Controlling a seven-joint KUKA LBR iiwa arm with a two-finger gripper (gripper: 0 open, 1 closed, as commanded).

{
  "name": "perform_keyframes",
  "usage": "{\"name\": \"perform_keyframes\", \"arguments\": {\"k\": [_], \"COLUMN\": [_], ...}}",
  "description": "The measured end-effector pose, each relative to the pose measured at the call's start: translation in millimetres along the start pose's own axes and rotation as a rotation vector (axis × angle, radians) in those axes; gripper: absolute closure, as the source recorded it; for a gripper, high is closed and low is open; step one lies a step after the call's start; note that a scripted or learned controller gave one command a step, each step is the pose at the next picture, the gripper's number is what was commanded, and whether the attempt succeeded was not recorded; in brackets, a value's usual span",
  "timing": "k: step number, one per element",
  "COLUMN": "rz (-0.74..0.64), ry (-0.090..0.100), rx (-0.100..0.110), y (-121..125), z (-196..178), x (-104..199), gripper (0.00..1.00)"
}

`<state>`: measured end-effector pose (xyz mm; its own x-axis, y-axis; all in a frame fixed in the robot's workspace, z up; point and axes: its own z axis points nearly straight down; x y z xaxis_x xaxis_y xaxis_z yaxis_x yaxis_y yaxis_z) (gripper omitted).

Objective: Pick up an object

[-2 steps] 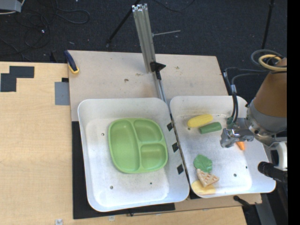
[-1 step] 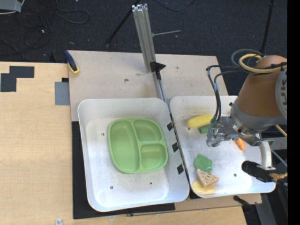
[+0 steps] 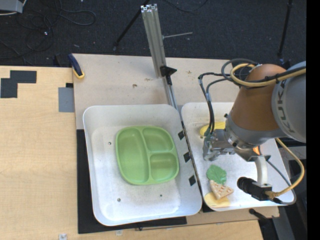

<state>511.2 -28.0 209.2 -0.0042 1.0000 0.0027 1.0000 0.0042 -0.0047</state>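
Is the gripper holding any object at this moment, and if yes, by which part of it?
It cannot be told: the gripper hangs over the right bin, beside a yellow object, with nothing visibly held.

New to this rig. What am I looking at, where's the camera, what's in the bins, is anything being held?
One fixed camera looks down at a slant on a bench with two shallow white bins. The grey-and-orange machine entering from the right is a robot arm; its gripper hangs low over the right bin. The left bin holds a green divided plate. The right bin holds a green piece, a tan wedge and something yellow partly hidden by the arm. No object is visibly held.
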Motion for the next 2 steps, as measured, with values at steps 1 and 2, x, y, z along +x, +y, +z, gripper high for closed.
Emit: {"name": "perform_keyframes", "arguments": {"k": [1,2], "rz": [-0.001,-0.001], "ry": [-0.001,-0.003], "rx": [-0.003,-0.002], "y": [-2.4,-8.7], "z": [-12.8,-14.1], "x": [50.5,112.3], "gripper": [1.00,1.00]}}
